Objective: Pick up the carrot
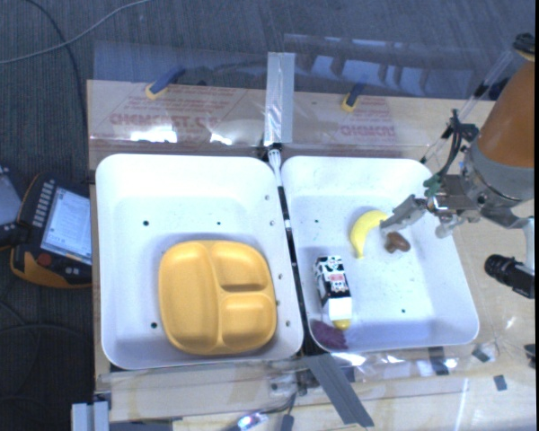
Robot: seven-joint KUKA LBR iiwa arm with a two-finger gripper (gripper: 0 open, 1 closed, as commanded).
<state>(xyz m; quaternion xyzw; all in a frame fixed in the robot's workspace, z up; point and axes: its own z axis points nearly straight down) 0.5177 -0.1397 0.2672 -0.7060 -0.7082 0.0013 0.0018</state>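
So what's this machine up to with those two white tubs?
The robot arm reaches in from the right, its gripper low over the right bin, beside a banana and a small brown item. It holds nothing I can see. A small carton lies nearer the front. The left bin holds a yellow divided tray.

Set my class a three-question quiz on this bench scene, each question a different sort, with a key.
1. True or false: the yellow divided tray lies in the left bin.
2. Which item lies nearest the tool? A banana B milk carton C purple item
3. Fill in: the small brown item lies just ____ of the banana.

Key: 1 true; 2 A; 3 right.
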